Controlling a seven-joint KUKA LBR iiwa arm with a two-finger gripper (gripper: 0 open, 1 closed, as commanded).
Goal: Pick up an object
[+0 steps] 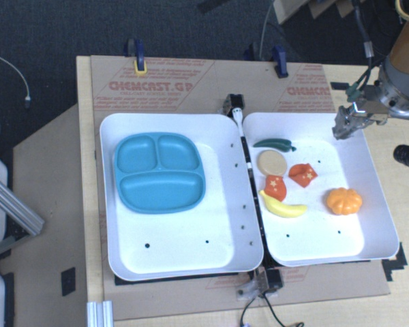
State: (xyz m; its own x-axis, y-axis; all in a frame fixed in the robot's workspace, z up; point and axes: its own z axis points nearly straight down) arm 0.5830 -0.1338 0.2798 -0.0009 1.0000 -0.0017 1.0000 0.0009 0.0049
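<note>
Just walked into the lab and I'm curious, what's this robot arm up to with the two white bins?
The arm's gripper is at the far right corner of the right bin, with nothing visibly held. That bin holds toy food: a green pepper, a tan disc, two red pieces, a banana and an orange pumpkin. The left bin holds a blue divided plate. No pick has happened yet.

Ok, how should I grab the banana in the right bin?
Come straight down on the banana and close across its narrow width at mid-length. It lies flat, curved, its left end touching the tomato piece, so grip nearer the free right end, which has bare bin floor around it.
</note>
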